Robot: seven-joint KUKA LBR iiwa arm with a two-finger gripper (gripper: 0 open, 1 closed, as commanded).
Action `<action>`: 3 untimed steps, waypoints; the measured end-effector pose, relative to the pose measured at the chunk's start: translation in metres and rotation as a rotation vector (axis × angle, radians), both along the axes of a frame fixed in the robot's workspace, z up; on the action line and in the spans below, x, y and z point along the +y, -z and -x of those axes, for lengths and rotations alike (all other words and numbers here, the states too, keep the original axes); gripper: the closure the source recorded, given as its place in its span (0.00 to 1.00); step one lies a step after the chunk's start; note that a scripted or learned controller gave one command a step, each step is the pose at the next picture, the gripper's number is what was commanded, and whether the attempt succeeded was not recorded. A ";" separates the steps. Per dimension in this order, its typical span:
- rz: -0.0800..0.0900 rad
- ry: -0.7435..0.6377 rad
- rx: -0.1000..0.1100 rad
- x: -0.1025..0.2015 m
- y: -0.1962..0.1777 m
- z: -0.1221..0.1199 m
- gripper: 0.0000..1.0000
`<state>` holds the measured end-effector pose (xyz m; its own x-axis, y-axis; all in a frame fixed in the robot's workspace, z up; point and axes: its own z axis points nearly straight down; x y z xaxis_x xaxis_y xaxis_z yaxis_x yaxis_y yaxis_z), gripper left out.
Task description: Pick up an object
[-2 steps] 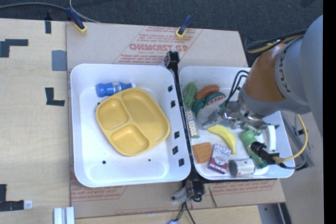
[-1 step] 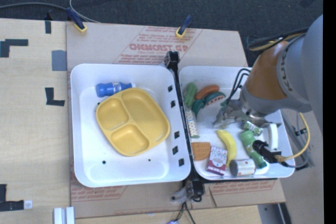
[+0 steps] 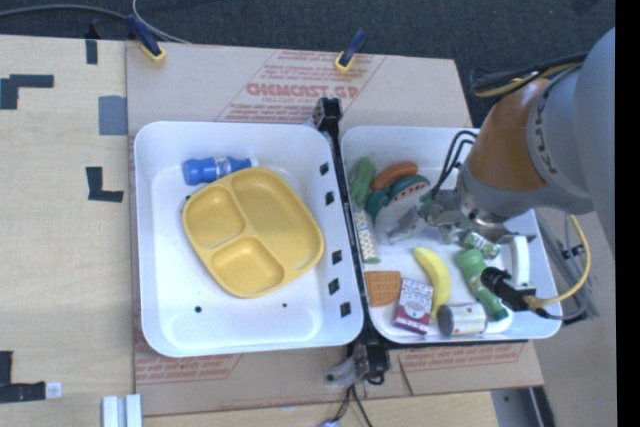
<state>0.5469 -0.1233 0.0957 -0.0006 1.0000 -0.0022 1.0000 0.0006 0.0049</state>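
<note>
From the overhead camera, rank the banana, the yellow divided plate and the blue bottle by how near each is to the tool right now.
Tool is in the right bin.
1. Banana, right bin, just below the tool.
2. Yellow divided plate, left bin, centre.
3. Blue bottle, left bin, upper left of the plate.

Yellow banana lying flat in right bin, orange hot dog near its far wall

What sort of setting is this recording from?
Most likely a robotics lab's grasping bench. Two white bins sit side by side on clamped cardboard, the right one holding toy food such as a banana, with the arm reaching in and black tape marks on the bench.
</note>
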 end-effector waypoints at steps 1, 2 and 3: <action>-0.002 0.000 0.003 -0.008 0.010 -0.039 0.00; 0.001 0.000 0.000 -0.008 0.000 -0.039 1.00; 0.001 0.000 0.000 -0.008 0.000 -0.039 0.00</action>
<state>0.5859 -0.1317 0.0959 -0.0004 1.0000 -0.0034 1.0000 0.0004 0.0050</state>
